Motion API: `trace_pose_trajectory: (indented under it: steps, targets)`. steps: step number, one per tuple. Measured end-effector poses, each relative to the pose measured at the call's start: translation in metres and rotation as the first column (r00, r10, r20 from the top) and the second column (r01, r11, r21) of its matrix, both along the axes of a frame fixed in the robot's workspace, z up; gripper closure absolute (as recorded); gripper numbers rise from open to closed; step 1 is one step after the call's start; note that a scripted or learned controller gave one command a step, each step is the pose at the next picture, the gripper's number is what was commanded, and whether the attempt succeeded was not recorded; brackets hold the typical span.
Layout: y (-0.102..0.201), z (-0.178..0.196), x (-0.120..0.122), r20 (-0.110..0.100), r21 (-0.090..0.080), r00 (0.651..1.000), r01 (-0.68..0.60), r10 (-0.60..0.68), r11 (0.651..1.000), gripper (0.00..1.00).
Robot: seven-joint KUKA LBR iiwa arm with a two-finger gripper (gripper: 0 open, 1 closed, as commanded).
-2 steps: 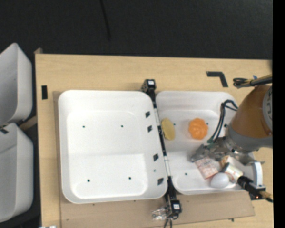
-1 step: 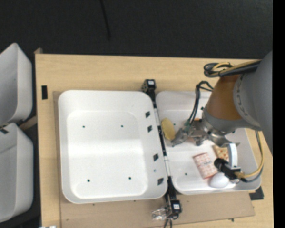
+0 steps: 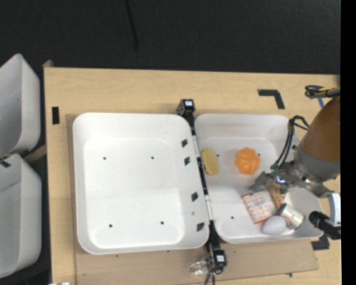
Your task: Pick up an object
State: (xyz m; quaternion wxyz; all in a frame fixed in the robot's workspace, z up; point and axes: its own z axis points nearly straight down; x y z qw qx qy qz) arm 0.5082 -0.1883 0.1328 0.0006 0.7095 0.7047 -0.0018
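Gripper: the gripper (image 3: 271,183) hangs low over the right bin (image 3: 225,129), at its right side; whether its tips are spread or pressed together cannot be told, and nothing shows between them
Orange object: the round orange object (image 3: 246,160) lies mid-bin, just left of and above the gripper
Yellow piece: a pale yellow oval piece (image 3: 210,161) lies near the divider between the bins
Packet: a pink-patterned packet (image 3: 256,206) lies just below the gripper
Lower corner: a white egg-shaped object (image 3: 274,225) and a shiny crumpled item (image 3: 290,215) crowd the near right wall
Left bin: the left bin (image 3: 94,189) is plain white
Bench: a light wooden bench (image 3: 124,91) bears both bins
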Motion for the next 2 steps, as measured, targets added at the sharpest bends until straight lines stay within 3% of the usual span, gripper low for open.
trace_pose_trajectory:
  steps: [1, 2]
  targets:
    - [0.0781, -0.0358, 0.0157, -0.002, 0.007, 1.0, -0.014, 0.014, 1.0, 0.0]
    - [0.0736, -0.0341, 0.0154, 0.0, 0.004, 1.0, -0.007, 0.007, 1.0, 0.0]
